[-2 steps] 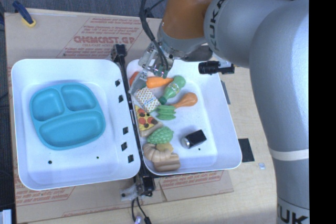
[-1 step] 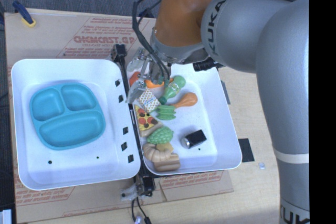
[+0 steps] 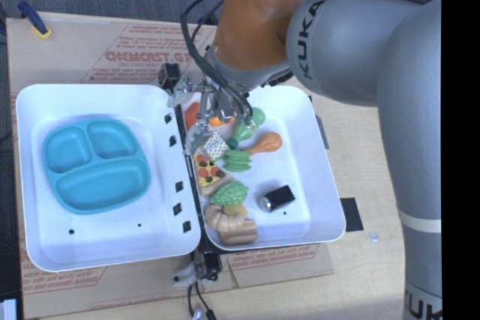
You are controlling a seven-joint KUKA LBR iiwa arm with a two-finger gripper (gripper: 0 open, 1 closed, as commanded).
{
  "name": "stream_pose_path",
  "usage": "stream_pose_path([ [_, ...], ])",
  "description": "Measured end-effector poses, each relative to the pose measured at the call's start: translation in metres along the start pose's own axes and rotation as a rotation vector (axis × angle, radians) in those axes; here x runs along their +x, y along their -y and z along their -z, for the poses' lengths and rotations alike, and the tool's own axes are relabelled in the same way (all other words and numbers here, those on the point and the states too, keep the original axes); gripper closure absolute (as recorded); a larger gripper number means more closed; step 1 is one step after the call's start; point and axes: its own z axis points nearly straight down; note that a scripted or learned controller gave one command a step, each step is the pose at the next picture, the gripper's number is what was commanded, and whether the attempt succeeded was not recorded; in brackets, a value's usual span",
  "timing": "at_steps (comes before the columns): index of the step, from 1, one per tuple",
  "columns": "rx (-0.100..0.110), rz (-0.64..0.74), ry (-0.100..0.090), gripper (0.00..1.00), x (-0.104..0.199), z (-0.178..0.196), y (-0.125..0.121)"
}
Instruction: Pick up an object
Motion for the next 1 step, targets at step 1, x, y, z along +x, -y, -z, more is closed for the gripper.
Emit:
stream_pose_path([
  [1, 0.001, 0.435, 0.004, 0.0, -0.0157, 0.0003, 0.0242],
])
